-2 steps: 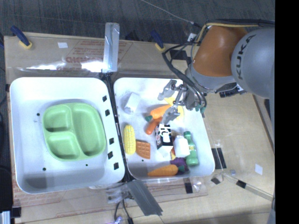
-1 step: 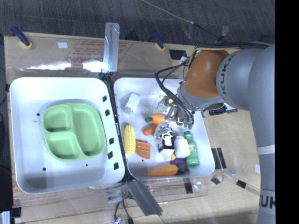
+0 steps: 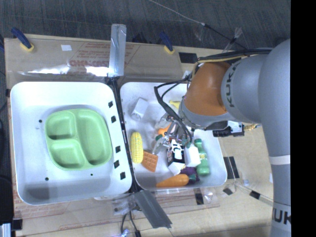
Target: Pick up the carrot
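Observation:
The carrot (image 3: 173, 180) is orange and lies flat along the near wall of the right bin (image 3: 148, 94), its tip toward the left. My gripper (image 3: 165, 137) hangs low over the middle of that bin, up and slightly left of the carrot, with a gap between them. A small orange piece (image 3: 162, 131) sits right at the gripper. The orange wrist band and grey arm cover the bin's far right part.
Around the gripper lie a corn cob (image 3: 136, 147), an orange waffle-like piece (image 3: 150, 161), a white block (image 3: 139, 108), a white bottle (image 3: 191, 156), a green item (image 3: 203, 169) and a purple eggplant (image 3: 188, 172). The left bin (image 3: 24, 132) holds a green divided plate (image 3: 79, 138).

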You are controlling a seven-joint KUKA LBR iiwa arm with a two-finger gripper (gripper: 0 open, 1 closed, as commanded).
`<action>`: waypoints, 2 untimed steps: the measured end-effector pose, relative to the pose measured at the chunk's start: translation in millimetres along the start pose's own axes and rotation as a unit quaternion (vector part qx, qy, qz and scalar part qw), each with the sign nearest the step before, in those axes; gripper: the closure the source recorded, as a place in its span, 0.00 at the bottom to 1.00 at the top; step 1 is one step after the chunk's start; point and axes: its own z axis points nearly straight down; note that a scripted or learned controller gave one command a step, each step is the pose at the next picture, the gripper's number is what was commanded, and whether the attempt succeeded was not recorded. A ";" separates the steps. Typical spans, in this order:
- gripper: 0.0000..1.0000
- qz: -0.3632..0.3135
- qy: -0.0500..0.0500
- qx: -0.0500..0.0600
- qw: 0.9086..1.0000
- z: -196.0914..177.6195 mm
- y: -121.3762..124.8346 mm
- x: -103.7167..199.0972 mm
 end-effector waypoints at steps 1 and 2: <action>1.00 -0.005 -0.002 0.000 1.000 -11.0 2.0 -1.3; 1.00 -0.009 -0.003 0.000 1.000 -21.5 3.6 -2.3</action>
